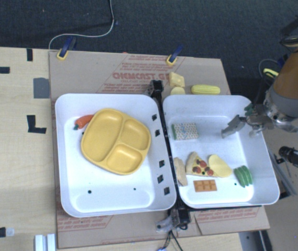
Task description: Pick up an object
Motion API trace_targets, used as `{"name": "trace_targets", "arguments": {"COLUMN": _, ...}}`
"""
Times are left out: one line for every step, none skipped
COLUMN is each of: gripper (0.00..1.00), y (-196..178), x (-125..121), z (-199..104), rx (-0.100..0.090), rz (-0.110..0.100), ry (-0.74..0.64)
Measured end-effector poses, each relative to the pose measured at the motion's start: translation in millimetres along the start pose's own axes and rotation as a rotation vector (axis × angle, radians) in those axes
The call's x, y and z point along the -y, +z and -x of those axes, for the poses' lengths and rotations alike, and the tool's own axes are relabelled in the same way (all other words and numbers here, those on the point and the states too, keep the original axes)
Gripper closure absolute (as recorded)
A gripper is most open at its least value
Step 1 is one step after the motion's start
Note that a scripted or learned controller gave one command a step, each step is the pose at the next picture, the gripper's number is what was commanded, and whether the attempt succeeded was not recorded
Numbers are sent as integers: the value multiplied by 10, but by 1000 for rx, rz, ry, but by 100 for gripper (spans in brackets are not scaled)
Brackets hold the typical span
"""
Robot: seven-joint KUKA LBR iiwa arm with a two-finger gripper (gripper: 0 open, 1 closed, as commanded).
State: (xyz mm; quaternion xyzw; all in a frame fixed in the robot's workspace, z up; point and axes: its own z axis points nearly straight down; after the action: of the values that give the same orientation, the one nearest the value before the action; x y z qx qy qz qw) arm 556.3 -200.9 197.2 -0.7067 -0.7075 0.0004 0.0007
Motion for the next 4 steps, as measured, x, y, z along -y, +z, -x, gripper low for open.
{"name": "trace_targets", "arguments": {"gripper": 0, "y": 826, "x": -242, "z": -728, "rx": -4, "rz": -6, "ry": -6}}
{"name": "trace_targets", "arguments": {"gripper": 0, "y": 1131, "x": 216, "z": -1004, "rx": 2, "rz": 3, "ry": 0}}
{"name": "trace_targets", "arguments": {"gripper": 0, "y": 1120, "x": -545, "z": -1022, "rx": 2, "rz": 7, "ry": -3}}
{"name": "trace_targets", "arguments": {"gripper": 0, "y": 1115, "x": 299, "z": -1025, "rx": 1, "rz": 2, "ry": 2}}
